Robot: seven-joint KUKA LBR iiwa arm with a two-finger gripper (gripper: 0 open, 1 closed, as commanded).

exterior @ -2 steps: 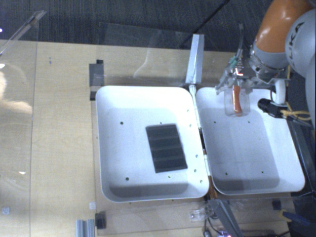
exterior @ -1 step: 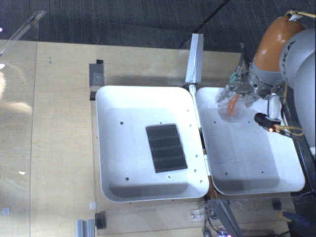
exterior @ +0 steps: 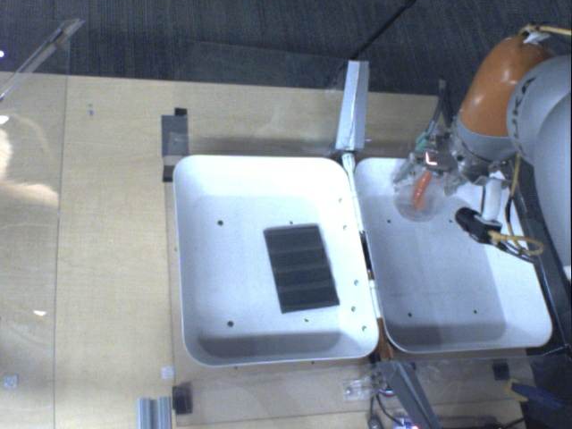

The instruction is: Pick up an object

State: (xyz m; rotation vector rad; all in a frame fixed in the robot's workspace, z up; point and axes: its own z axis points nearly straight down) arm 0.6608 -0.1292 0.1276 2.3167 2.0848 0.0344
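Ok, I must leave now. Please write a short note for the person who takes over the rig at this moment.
Gripper: over the far left corner of the right bin, low; a small orange thing shows at its tip, but I cannot tell whether it is gripped.
Dark ribbed rectangular pad: lies flat in the middle of the left bin, untouched.
Done: no pick confirmed.
Left: confirm a grasp and lift.

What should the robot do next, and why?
Probably lift a little and check the catch. The tool sits low over the far corner of the right bin, with something clear and an orange bit at its tip. A real hold isn't clear. The dark ridged block lies in the left bin.
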